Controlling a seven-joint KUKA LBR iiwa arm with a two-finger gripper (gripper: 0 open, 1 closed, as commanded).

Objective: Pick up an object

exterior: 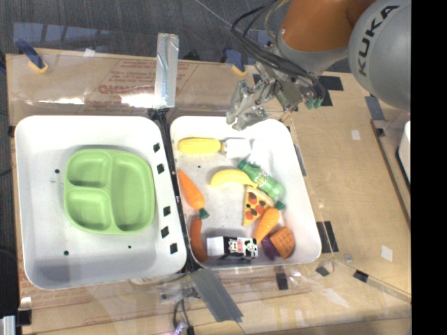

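Observation:
My gripper [241, 114] hangs over the back rim of the right bin [302, 187], above the bin's far edge, with nothing between its fingers. Below it in the bin lie a yellow corn cob [198, 145], a white block [237, 146], a banana [230, 178], a green bottle [262, 179], an orange carrot [191, 189], a pizza slice [252, 205], a second carrot [267, 222], a waffle piece [282, 241], a sausage [196, 239] and a black-and-white carton [234, 246].
The left bin [35, 187] holds a green divided plate [110, 190]. A silver tape strip [167, 72] stands at the back between the bins. The arm's orange band and cables [314, 19] hang over the back right.

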